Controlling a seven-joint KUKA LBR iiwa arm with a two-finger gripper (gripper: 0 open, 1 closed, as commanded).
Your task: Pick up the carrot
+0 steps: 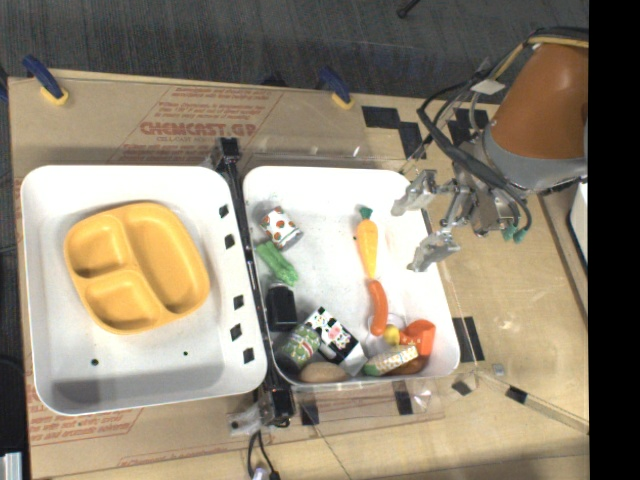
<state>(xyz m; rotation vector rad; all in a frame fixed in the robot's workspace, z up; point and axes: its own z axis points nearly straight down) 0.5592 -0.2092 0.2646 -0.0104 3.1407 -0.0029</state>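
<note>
An orange carrot (368,244) with a green top lies lengthwise in the right bin (320,193), toward its right side. My gripper (414,231) hovers at the bin's right rim, just right of the carrot and apart from it. Its two grey fingers (405,196) are spread apart, open, with nothing between them.
Below the carrot lies a red-orange sausage-like piece (378,306). The bin's front holds a cow-print carton (335,334), a black block (281,307), a green pepper (276,262), a red-spotted can (281,227) and more toys. A yellow divided plate (135,264) sits in the left bin (60,368).
</note>
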